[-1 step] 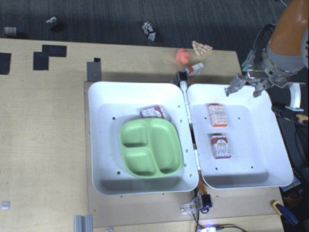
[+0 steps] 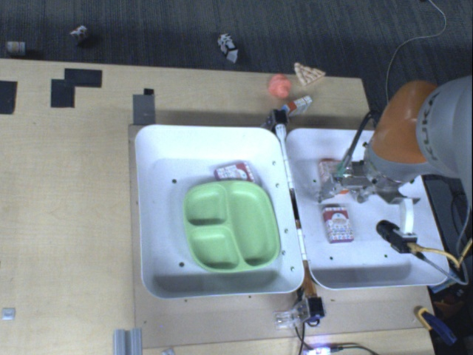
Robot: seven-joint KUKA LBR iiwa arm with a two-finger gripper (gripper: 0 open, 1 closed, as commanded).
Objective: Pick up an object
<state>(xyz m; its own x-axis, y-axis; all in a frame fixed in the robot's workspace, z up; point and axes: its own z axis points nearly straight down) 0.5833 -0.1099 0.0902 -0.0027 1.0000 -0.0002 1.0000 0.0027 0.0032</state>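
In the right bin [image 2: 369,268] a small red and white packet [image 2: 338,224] lies flat near the middle. A second pale reddish packet [image 2: 328,170] lies at the back of that bin, partly covered by the arm. My gripper [image 2: 332,188] hangs low over the right bin between these two packets, just above and behind the red one. In the left bin [image 2: 159,198] a green divided plate [image 2: 230,224] rests, with another red and white packet [image 2: 234,171] behind its far rim.
On the bench behind the bins lie a pink ball [image 2: 279,86], a toy pizza slice [image 2: 309,73] and a small tube [image 2: 295,106]. The grey arm with its orange band [image 2: 403,128] reaches in from the right over the right bin.
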